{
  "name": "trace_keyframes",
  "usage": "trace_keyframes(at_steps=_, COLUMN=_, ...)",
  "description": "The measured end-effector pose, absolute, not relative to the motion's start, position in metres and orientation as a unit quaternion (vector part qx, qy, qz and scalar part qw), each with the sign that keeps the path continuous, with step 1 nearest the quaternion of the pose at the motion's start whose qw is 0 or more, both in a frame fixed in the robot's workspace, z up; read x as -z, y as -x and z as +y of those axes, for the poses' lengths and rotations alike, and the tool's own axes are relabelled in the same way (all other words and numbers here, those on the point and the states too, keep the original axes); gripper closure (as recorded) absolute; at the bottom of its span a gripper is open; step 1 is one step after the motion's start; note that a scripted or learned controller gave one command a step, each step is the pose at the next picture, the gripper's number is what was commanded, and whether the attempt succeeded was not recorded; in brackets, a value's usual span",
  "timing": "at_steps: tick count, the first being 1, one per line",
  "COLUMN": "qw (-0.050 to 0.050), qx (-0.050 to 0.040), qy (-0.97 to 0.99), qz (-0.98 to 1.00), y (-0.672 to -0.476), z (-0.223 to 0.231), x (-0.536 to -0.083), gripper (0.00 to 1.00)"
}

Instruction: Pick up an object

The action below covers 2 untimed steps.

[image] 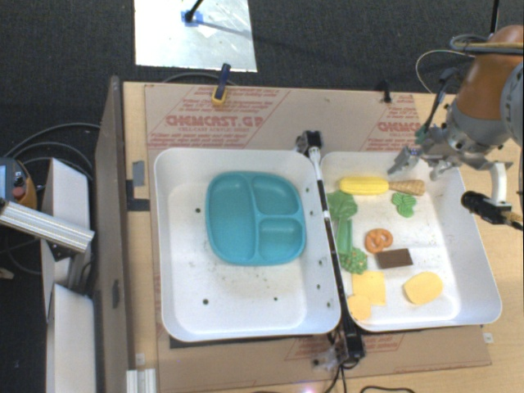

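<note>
The right bin [479, 289] holds several toy foods: a yellow corn cob [363, 187], a tan cone [408, 187], a small green piece [404, 205], a long green vegetable [342, 219], an orange pretzel [378, 239], a brown bar [394, 259], a yellow square [368, 287] and a yellow round piece [423, 287]. My gripper [419, 164] hovers over the bin's back edge, just above the cone. Its fingers [399, 161] are open and hold nothing. The grey arm with its orange band [491, 76] comes in from the right.
The left bin [184, 301] holds a teal divided plate [255, 218]. A black and white fitting [490, 205] juts out by the right bin's right rim. Cardboard [246, 117] lies under both bins, with a clamp [220, 87] at its back edge.
</note>
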State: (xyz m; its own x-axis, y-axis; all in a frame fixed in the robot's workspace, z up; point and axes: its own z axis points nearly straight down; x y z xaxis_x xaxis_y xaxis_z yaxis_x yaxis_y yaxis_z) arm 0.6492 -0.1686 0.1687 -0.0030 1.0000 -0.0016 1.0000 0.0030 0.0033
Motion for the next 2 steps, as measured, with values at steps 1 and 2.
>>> trace_keyframes(at_steps=1, qw=-0.001, qx=0.0016, qy=-0.708, qz=0.707, y=-0.637, z=-0.194, x=-0.093, gripper=0.00)
trace_keyframes(at_steps=2, qw=0.003, qx=-0.0014, qy=-0.706, qz=0.708, y=-0.640, z=-0.193, x=-0.110, gripper=1.00)
